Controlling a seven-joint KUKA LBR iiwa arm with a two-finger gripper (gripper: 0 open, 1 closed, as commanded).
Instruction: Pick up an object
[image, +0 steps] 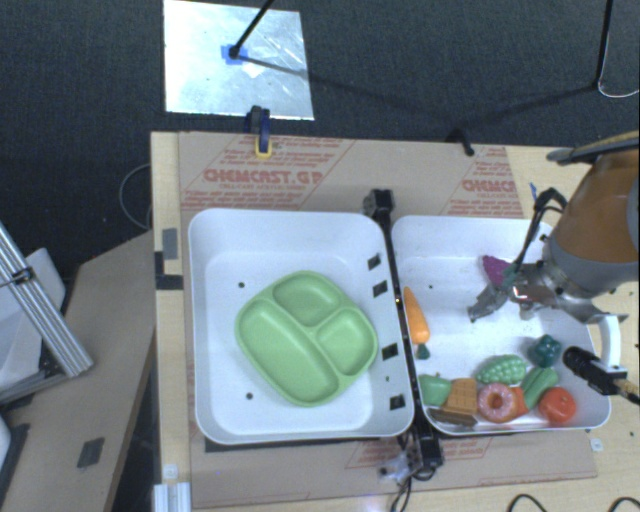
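- Far left of the hand: left white bin (215, 300) on the worktop (330, 165), holding a green divided plate (305, 338) lying flat near its middle.
- Closer, still left: toy carrot (416, 318) lying along the left wall of the right white bin (440, 250), orange body with a green tip toward the camera.
- Hand (487, 304) low over the right bin's open floor, fingers spread somewhat, nothing between them as far as the blur allows.
- Purple piece (496, 267) just behind the hand, apart from it.
- In front of the hand, along the near wall: green piece, brown bread-like block (462, 397), pink-frosted doughnut (497, 402), green leafy item (503, 369), red tomato (558, 404).
- Right of the hand: dark green piece (546, 350), under the arm.
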